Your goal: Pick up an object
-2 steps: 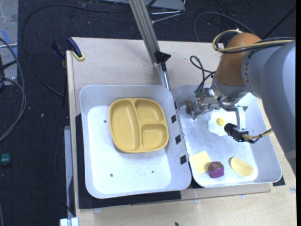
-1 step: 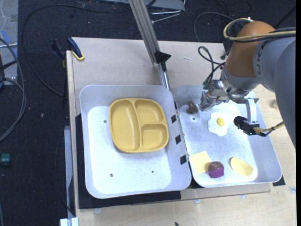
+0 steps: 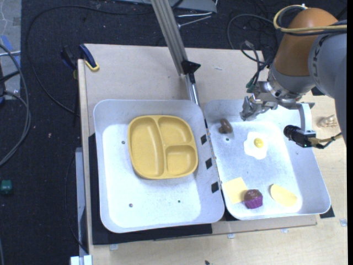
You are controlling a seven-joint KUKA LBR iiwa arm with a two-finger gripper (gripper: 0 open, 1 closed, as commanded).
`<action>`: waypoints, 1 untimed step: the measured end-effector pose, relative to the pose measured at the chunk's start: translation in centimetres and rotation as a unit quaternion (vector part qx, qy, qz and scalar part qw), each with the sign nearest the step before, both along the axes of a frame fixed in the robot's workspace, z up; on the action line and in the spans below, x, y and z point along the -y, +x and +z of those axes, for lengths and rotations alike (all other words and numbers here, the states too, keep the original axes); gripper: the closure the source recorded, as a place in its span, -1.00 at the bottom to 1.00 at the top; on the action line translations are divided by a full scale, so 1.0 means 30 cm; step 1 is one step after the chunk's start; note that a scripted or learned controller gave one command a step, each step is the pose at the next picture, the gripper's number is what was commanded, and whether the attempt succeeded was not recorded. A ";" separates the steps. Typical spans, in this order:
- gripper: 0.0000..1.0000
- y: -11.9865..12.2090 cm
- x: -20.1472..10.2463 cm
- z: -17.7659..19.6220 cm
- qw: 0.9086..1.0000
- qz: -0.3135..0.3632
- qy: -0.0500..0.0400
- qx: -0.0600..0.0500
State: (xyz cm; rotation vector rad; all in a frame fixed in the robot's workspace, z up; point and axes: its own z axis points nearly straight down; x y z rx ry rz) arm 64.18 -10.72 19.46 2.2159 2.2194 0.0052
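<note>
Well, starting at the left, the counter (image 3: 138,65) carries a shallow white left bin (image 3: 110,203) whose only content is a yellow divided plate (image 3: 162,146), lying flat and upright near the bin's middle, apparently parked there as a spare target, not as part of the pile. Just beside it sits the right bin (image 3: 309,175), and this is where the pickable things are scattered, well apart from one another so that each can be reached singly: a small brown lump (image 3: 225,126) near the far-left corner, a toy fried egg (image 3: 257,146) in the middle, then along the near edge a pale yellow square (image 3: 234,190), a purple piece (image 3: 253,199) touching or just beside it, and a yellow oval slice (image 3: 284,195). Over the far edge of that bin hang the robot's jaws (image 3: 251,108), pointed downward between the brown lump and the egg but above both; from this angle I cannot tell whether they are parted or closed, and nothing shows between them. My guess is the arm is lining up a descent, with the lump or egg the likeliest choice, so nothing is picked yet.
</note>
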 end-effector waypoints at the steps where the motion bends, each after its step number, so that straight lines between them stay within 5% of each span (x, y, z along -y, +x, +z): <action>1: 1.00 0.027 0.002 0.151 1.000 0.000 0.000 0.000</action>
